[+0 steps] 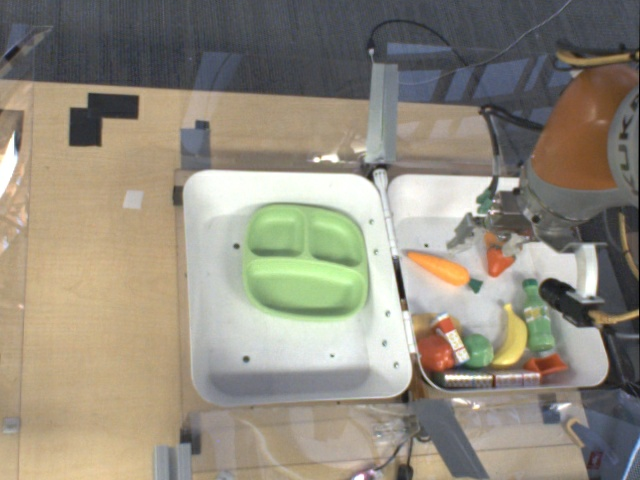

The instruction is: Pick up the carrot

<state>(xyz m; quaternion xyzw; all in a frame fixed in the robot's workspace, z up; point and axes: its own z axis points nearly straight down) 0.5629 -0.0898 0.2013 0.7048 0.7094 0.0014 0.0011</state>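
Approach step. Carrot [438, 267] lying free in right bin [600, 363], left-centre, tip toward left bin [200, 298]. Gripper [478, 226] poised above and right of carrot; jaws' opening cannot be told, nothing seen held. Next: shift left, descent, alignment across carrot.

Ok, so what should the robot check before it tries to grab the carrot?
1. Carrot in plain sight: ok. It lies in the right bin, near that bin's left wall.
2. Room around the carrot: ok. Bare bin floor lies on all sides of it; the banana and green bottle sit apart, nearer the front.
3. Gripper above the carrot: not ok. It hangs to the right of it, beside a small orange-red toy.
4. Gripper free of load: cannot tell.
5. Green plate out of the way: ok. It rests in the left bin.
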